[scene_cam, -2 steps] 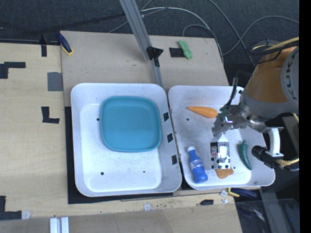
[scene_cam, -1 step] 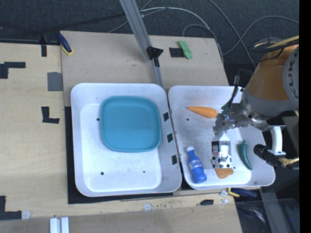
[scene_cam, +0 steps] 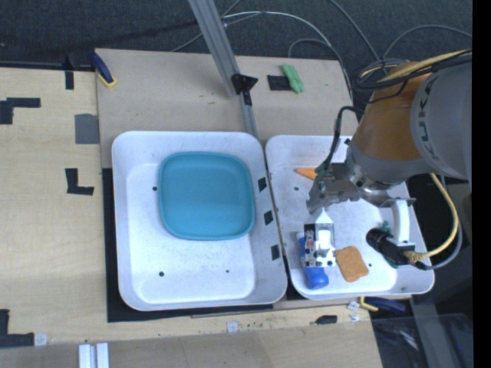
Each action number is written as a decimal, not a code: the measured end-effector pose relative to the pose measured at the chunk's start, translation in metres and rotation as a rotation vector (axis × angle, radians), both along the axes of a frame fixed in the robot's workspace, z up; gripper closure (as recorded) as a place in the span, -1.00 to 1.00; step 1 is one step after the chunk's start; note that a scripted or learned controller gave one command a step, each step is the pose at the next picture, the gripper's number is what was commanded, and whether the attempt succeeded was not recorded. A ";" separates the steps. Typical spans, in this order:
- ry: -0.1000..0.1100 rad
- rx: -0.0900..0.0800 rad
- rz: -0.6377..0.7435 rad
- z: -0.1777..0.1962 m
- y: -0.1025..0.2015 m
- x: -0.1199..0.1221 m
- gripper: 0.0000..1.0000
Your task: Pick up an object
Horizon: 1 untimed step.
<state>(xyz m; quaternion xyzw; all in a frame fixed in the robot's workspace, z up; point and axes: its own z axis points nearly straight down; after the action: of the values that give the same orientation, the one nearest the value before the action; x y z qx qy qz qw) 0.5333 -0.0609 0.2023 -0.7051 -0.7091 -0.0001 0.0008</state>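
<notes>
My gripper (scene_cam: 321,202) hangs over the middle of the right bin (scene_cam: 284,159), reaching in from the right. Just below it lies a white and blue object (scene_cam: 317,256) with a blue end pointing to the bin's front edge; its top end sits close under the gripper. A flat tan piece (scene_cam: 353,264) rests to the right of that object. A small orange item (scene_cam: 305,172) lies up and left of the gripper, partly behind the wrist. Nothing shows as lifted off the bin floor.
The left bin (scene_cam: 138,236) holds a square teal plate (scene_cam: 205,195). A grey metal pole (scene_cam: 222,48) slants across the bench behind the bins. A small green object (scene_cam: 292,78) lies on the bench at the back.
</notes>
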 end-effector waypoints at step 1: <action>-0.001 0.000 -0.001 0.005 0.053 0.012 1.00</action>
<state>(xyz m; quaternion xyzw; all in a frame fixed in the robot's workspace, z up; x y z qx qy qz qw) 0.5456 -0.0084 0.2074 -0.7053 -0.7089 -0.0002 0.0006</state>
